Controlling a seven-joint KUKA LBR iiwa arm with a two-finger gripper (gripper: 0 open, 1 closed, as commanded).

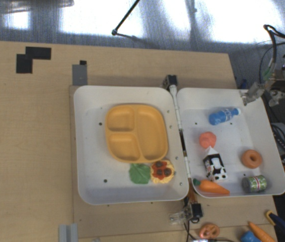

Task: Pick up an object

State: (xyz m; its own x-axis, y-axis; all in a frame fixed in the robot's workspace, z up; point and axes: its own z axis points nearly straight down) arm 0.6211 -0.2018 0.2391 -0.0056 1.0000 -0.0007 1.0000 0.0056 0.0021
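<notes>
Taking the right bin (278, 150) as the landmark, its near edge carries an orange carrot (214, 187) at the near-left corner and a small green can (254, 184) at the near-right corner. Just beyond the carrot stands a black-and-white milk carton (215, 166), with a brown doughnut (252, 159) level with it toward the right wall. Further in, a pink-red ball (208, 139) sits just behind the carton, and a blue bottle (223, 116) lies on its side near the far wall. To the left of this bin, the other bin (89, 150) holds a yellow divided plate (135, 132) with a green leaf piece (140, 173) and a small pizza toy (162, 171) at the plate's near edge.

The gripper (252, 92) is at the far-right corner of the right bin, above its rim, the arm coming in from the right edge. Whether the jaws are wide or narrow cannot be told; nothing is seen between them.

The step in hand looks like the approach, with no object chosen yet. The blue bottle is nearest, so the next move probably calls for travelling inward over it, lining the jaws across its narrow body, then descending.
</notes>
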